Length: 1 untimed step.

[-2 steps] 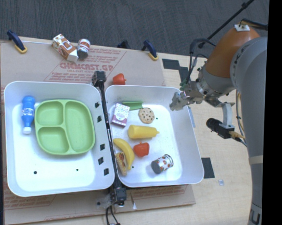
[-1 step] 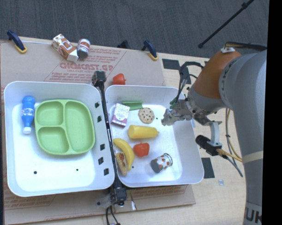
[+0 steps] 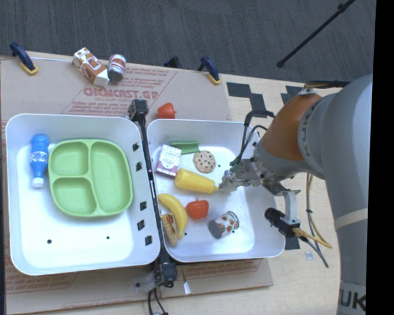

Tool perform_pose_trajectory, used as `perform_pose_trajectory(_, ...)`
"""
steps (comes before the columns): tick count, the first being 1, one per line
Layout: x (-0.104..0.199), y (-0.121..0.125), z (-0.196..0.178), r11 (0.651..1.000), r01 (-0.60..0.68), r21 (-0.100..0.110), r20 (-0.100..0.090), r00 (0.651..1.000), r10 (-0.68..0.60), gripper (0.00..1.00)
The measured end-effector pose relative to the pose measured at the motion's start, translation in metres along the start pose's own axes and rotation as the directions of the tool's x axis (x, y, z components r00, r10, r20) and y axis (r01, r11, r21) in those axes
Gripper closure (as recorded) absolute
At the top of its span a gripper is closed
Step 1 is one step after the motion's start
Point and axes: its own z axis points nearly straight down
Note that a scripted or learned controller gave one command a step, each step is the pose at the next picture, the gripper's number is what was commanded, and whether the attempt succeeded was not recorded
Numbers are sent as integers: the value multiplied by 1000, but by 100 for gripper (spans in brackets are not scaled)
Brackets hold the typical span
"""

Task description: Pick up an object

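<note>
We see the gripper low inside the right bin, just beside the right end of the yellow corn cob; whether it is open or closed, we cannot tell. Near the cob lie a cookie, a pink carton, a banana, a red tomato and a small can. The left bin carries a green divided plate and a blue bottle.
</note>
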Motion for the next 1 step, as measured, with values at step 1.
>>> perform_pose_trajectory(1,-1,-18,-49,1000,-3,-3,1,1000,3,100)
